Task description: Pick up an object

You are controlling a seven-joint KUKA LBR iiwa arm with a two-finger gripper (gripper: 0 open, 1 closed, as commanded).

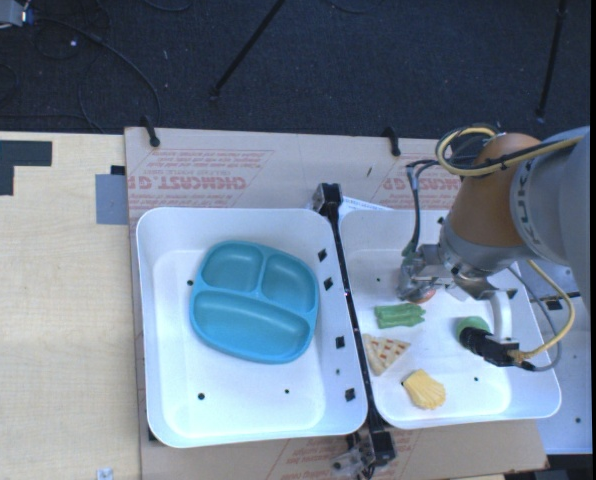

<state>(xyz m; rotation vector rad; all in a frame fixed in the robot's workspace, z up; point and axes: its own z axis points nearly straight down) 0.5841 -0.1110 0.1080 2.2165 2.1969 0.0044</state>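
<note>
Down in the right bin (pixel 538 398): claw (pixel 419 286) low over the floor, just above the green toy (pixel 399 315); cannot tell claw state, nothing seen gripped. Beside the green toy, nearer the front, a waffle-patterned wedge (pixel 385 352) by the divider, and a yellow piece (pixel 424 390) further front. Small green item (pixel 470 326) to the right, under the arm. Over in the left bin (pixel 168 388): blue tray (pixel 254 300), three compartments, lying flat.
</note>
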